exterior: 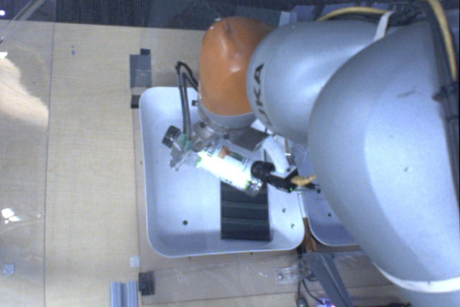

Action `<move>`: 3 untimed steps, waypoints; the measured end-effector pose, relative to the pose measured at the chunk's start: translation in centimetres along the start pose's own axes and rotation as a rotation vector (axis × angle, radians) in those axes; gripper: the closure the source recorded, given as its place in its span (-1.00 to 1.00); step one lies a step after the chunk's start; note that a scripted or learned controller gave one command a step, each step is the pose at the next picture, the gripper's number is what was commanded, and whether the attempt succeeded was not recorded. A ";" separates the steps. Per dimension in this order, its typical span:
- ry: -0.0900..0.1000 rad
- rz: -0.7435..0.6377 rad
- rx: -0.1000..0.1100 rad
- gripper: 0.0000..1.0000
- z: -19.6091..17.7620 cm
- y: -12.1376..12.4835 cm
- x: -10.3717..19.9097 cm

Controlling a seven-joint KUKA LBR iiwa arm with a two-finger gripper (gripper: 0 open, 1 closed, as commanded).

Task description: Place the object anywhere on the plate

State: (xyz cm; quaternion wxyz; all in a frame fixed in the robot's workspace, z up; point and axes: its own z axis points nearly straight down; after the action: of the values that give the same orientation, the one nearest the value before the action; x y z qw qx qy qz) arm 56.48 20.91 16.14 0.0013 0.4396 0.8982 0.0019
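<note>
A black ribbed rectangular block (245, 212) lies flat in the left bin (162, 226), near its front right corner. My gripper (176, 146) hangs over the middle of that bin, up and to the left of the block and apart from it. The grey arm and its orange band (226, 68) cover the back of the left bin and nearly all of the right bin (327, 230).
The left bin's floor to the left of the block is bare white. Light wooden bench top (72, 154) stretches to the left of the bins. Black brackets (140, 75) stand at the bin's left corners.
</note>
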 end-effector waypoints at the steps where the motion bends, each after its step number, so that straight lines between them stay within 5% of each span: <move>1: -0.003 0.385 -0.012 -1.00 6.2 -4.6 4.1; 2: -0.001 0.358 0.000 -1.00 1.8 -6.8 -2.7; 3: 0.000 0.354 -0.004 1.00 0.8 -6.6 -2.7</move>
State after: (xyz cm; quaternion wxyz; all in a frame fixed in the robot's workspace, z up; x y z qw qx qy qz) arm 52.93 14.77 15.28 0.0018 0.5911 0.8066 0.0038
